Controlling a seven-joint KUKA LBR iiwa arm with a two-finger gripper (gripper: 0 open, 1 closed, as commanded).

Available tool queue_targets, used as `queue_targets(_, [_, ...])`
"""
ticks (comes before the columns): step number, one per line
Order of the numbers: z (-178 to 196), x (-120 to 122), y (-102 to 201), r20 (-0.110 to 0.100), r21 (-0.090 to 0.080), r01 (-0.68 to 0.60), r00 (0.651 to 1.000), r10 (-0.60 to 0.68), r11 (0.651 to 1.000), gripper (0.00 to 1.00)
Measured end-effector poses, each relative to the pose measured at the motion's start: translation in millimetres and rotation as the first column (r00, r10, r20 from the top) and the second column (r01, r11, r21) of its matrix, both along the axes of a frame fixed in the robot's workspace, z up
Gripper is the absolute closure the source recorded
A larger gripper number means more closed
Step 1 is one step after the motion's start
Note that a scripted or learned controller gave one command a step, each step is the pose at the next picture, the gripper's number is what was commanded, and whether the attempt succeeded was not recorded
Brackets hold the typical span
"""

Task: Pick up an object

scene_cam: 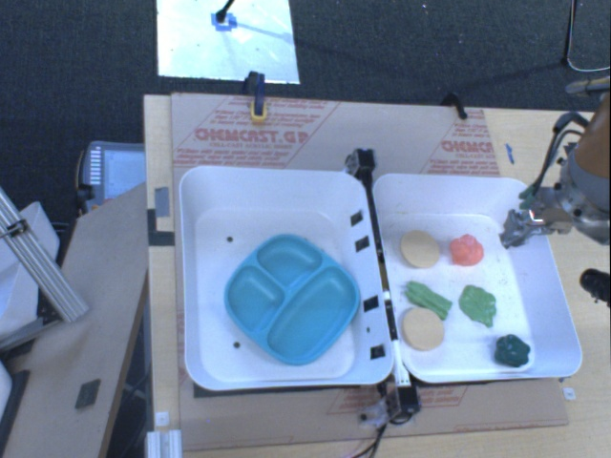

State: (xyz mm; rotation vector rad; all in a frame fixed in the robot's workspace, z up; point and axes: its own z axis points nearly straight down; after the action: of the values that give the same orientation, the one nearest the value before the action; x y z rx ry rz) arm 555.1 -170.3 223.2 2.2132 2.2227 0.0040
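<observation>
The right bin (pixel 477 191) holds several small toy foods: two tan round discs (pixel 420 249) (pixel 423 328), a red-pink lump (pixel 466 250), a long green piece (pixel 429 300), a leafy green piece (pixel 477 304) and a dark green lump (pixel 512 350). My gripper (pixel 516 225) hangs at the right bin's far right wall, above and to the right of the red-pink lump. Nothing shows between its fingers.
The left bin (pixel 205 198) holds a blue divided plate (pixel 291 299). A black divider with clips (pixel 368 227) runs between the bins. Cardboard (pixel 277 132) lies under both bins. The arm's wrist (pixel 587 175) reaches in over the bench's right edge.
</observation>
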Motion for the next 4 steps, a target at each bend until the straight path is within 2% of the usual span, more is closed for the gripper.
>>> queue_targets(2, [-12.5,11.9,100.3,-0.003,0.003,-0.005,1.000,0.005,1.000,1.00])
queue_targets(3, [-6.7,17.4,144.7,-0.003,0.003,-0.005,1.000,0.005,1.000,1.00])
queue_targets(4, [-6.4,40.1,195.6,-0.002,0.003,-0.005,1.000,0.005,1.000,1.00])
